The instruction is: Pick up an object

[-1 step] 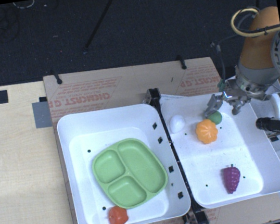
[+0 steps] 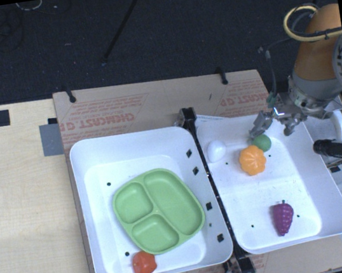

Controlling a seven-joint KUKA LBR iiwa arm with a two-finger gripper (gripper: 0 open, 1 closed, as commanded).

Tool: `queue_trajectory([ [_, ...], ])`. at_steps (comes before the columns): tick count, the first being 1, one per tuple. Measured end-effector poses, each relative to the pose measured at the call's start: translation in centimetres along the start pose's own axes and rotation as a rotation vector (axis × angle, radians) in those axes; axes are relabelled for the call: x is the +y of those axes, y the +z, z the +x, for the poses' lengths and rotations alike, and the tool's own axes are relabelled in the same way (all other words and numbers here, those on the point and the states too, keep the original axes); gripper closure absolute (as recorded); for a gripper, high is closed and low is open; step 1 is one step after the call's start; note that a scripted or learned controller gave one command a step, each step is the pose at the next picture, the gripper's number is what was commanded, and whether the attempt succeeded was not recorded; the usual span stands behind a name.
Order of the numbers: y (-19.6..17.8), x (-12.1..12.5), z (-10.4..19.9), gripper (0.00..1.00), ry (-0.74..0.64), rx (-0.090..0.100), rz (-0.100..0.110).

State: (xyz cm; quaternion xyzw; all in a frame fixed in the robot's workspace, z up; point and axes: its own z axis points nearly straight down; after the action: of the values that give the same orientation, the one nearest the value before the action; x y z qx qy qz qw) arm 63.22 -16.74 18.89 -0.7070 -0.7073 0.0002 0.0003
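Two white bins are set side by side on the worktop, presumably so that objects can be lifted from one and dropped in the other. The gripper (image 2: 273, 121) is seen over the far edge of the right bin (image 2: 308, 191), its fingers spread wide with nothing between them. A small green ball (image 2: 263, 142) lies just below it, touching an orange fruit (image 2: 253, 160); a purple fruit (image 2: 283, 218) lies well apart, nearer the front.
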Motion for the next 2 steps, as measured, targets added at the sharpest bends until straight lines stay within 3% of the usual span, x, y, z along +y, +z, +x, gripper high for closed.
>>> queue_trajectory([
  [2,9.5,0.1,0.5,0.00,-0.003,0.001,0.003],
])
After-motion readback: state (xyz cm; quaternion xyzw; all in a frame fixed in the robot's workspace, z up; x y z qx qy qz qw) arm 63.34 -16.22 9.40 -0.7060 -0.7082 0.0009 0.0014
